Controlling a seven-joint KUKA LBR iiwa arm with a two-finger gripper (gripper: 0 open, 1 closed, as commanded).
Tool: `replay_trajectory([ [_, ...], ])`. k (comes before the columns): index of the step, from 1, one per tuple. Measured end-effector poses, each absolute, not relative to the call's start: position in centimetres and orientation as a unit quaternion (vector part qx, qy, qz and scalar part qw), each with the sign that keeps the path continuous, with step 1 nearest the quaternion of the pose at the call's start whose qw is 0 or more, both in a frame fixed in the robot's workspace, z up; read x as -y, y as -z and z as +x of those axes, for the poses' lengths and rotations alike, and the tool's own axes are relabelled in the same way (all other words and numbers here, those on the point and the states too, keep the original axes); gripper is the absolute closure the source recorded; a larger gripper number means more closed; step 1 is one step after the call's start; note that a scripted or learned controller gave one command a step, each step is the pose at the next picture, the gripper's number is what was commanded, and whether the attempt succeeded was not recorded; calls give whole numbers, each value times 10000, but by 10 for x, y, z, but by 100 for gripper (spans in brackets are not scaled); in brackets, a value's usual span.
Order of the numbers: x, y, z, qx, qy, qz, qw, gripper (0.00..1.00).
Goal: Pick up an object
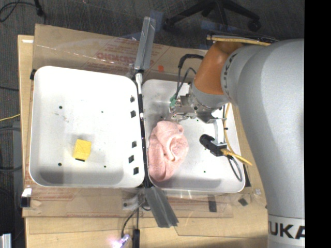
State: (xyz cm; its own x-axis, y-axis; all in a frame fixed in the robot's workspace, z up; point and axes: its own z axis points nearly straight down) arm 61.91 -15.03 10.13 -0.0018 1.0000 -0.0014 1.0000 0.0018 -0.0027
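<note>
Pink cloth [167, 150] in right bin [227, 182], just below claw [178, 111]; claw's spread impossible to tell.

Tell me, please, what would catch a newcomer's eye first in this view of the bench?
First the big grey arm with its orange band, reaching in from the right over the right bin. Next the crumpled pink cloth in that bin's left half, just below the hand. Last, the small yellow block lying alone in the left bin.

White "KUKA" lettering, partly cut off, on the arm [282, 138].
</note>
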Motion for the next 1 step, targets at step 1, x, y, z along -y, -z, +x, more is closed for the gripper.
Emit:
replay_trajectory([
  [1, 87, -192, 652, 7024, -5, -7118, 11, 100],
])
